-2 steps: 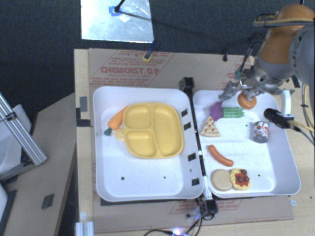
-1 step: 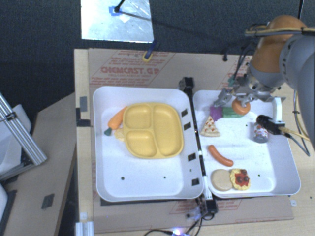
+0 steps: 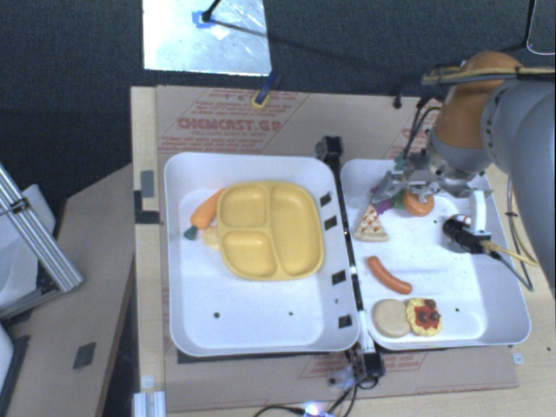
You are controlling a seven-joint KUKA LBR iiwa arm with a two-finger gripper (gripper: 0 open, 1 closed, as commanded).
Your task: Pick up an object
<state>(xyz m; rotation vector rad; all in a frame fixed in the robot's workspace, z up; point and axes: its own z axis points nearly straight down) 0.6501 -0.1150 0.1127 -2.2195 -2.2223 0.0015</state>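
Gripper sits at 12 o'clock in the right bin, over an orange toy. Can't tell how the jaws stand. Toy's probably light, slick plastic; grab its middle.

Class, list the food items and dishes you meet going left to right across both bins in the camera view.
Toy carrot → yellow divided plate → pizza slice → sausage → spaghetti piece

Dark blue carpet floor — shiny metal sheet on it; cardboard-topped bench.
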